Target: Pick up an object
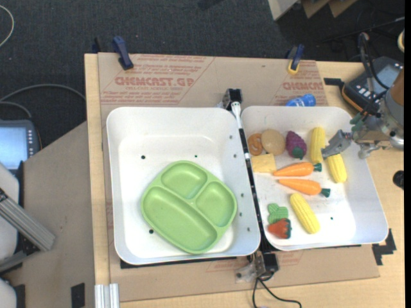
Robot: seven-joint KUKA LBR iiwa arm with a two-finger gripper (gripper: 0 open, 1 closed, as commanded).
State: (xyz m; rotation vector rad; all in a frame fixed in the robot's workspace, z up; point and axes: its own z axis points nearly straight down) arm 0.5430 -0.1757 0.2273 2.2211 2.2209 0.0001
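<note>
A green divided plate is seen nearest the camera, lying flat in the left bin; it is smooth moulded plastic with three shallow compartments and rounded corners; the right bin holds a cluster of toy foods; at its near edge a strawberry with a green leafy piece just above it, and a knobbly yellow corn cob beside them; further back two tapered orange carrots lie roughly parallel, a pale yellow cheese block touches the upper one's blunt end, and a brown pretzel-like piece, a tan potato and a purple bumpy fruit sit in a row behind; two more corn cobs stand near the far right; the end effector is poised over these two cobs, its grey fingers apparently parted and nothing seen between them, though the gap is small and hard to read; the step in hand is judged to be the approach to a grasp; it would be done well by centring over one cob, aligning the fingers across its narrow width, and descending clear of the neighbouring cob and the bin wall; the hard, glossy plastic is likely to slip if pinched off-centre; both bins rest on a brown board covering the tabletop
</note>
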